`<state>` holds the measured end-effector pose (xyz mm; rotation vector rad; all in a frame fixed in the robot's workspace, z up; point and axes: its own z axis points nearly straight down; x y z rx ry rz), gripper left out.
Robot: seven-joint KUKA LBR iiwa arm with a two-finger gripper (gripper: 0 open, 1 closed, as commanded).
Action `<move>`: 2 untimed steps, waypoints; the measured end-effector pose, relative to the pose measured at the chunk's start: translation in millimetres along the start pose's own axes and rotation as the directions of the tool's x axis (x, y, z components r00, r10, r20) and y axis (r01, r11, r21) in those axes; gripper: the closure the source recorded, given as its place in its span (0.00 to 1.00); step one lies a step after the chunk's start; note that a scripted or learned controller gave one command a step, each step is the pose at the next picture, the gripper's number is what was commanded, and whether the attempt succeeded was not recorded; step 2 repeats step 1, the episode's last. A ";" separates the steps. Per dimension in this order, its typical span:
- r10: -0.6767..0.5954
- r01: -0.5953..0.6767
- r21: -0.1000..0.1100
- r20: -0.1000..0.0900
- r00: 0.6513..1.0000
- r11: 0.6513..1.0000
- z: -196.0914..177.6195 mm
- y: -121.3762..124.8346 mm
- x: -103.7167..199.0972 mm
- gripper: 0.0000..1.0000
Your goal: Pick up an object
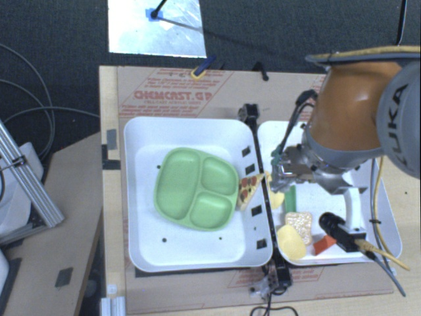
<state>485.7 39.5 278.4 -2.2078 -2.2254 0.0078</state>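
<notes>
While the grey arm (355, 110) with its orange band leans in from the right over the right bin (388, 236), its jaws hang low at that bin's left side, close to the wall it shares with the left bin (141, 242). Whether the jaws stand apart or together cannot be told, since the slanted look from above does not make their tips clear.

Just below them lie a small green stick (290, 196) and a pale yellow piece (276, 200), side by side near the dividing wall. Further toward the near edge sits a beige, rough-surfaced square (300, 221), touching a rounded yellow lump (292, 242) in front of it. A red-orange piece (323, 245) lies just beside these on the right.

A toy pizza slice (248, 189) rests tilted against the dividing wall on the left bin's side. It is just beside a green divided plate (196, 189) that lies flat in the middle of that bin.

Both bins sit on a cardboard sheet (171, 91) with red print, spread on the table (72, 176).
</notes>
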 end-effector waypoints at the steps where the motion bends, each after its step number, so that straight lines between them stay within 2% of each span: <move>1: 0.003 -0.003 -0.024 -0.001 1.000 1.000 -119.1 1.2 -3.0 1.00; 2: 0.003 -0.003 -0.024 -0.001 1.000 1.000 -119.1 1.2 -3.0 1.00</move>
